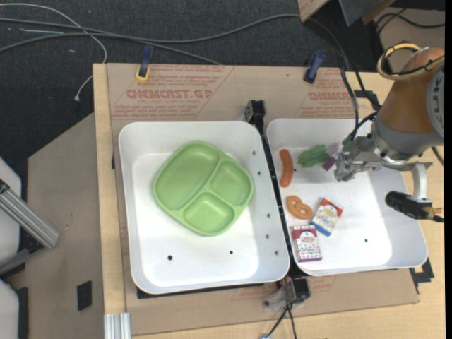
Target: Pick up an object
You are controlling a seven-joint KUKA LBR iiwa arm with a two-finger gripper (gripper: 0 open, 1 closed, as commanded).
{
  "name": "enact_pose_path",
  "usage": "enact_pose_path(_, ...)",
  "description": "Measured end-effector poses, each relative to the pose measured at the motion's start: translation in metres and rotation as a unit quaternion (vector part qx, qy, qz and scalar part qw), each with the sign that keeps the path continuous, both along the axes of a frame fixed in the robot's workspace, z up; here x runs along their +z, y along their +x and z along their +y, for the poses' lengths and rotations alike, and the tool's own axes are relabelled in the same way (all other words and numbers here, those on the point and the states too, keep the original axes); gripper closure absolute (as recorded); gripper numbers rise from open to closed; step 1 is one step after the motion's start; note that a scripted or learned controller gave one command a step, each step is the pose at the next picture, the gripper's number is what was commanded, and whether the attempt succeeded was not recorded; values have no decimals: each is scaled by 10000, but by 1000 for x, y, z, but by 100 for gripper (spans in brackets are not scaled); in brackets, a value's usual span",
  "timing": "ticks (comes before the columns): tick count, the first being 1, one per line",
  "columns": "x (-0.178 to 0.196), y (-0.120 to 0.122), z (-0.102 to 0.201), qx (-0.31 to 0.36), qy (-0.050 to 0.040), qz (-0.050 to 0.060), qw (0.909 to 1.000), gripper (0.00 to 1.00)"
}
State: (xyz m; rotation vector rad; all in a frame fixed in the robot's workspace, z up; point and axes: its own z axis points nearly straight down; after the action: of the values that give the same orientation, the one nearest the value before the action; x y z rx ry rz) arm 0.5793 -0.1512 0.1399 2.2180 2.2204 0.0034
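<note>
Two white bins sit side by side on your cardboard-covered bench (pixel 212 83), which stands on dark carpet with cables trailing across the top of the view; two blue clamps (pixel 145 62) pin the board's far edge.

Nearest you in the right bin (pixel 402 249) lies a small card pack (pixel 306 244) by the front rim, with a red and blue box (pixel 327 216) just beyond it and an orange pretzel (pixel 299 207) beside that. Farther back you find an orange sausage (pixel 285 167) close to the dividing wall, and then a green vegetable (pixel 312 155) near the far side, with a purple piece (pixel 330 162) touching its right end.

The left bin (pixel 141 246) holds a green divided plate (pixel 203 187), turned at an angle and resting around its middle.

Your claw (pixel 344 165) hangs low over the right bin, right beside the purple piece and the green vegetable. You cannot tell from here how it is set, nor whether it touches anything.
</note>
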Motion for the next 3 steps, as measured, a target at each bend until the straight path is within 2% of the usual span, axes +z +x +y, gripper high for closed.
enact_pose_path(1, 65, 1, -2, 2, -6, -17, 10000, 100)
enact_pose_path(2, 96, 2, -2, 1, -2, -4, 10000, 100)
enact_pose_path(3, 105, 18, 48, 24, 7, 2, 10000, 100)
